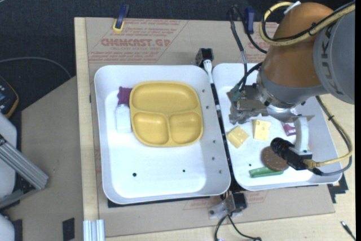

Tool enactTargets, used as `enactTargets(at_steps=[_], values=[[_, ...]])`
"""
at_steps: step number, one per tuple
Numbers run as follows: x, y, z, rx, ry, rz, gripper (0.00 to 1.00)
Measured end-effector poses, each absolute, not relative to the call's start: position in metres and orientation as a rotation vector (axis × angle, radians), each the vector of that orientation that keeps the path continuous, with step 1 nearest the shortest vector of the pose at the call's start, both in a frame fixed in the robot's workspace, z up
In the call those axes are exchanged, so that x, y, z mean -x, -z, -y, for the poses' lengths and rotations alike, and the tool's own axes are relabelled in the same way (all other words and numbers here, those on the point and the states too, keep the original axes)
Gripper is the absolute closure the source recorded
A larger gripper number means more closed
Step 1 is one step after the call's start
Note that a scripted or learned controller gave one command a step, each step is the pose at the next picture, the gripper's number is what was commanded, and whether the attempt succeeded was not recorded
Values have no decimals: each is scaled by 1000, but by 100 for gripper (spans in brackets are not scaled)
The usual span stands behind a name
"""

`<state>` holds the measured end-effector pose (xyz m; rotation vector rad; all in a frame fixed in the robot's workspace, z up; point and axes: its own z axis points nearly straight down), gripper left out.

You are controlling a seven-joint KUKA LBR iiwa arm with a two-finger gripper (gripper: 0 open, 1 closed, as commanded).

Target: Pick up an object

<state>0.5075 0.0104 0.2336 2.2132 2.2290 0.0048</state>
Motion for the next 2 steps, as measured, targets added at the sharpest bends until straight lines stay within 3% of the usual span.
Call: enactTargets(at_steps=[1,2], values=[[-502,-233,-69,-2214,-3,-2230,100],[-497,-233,-72,-2222,2,-2224,100]])
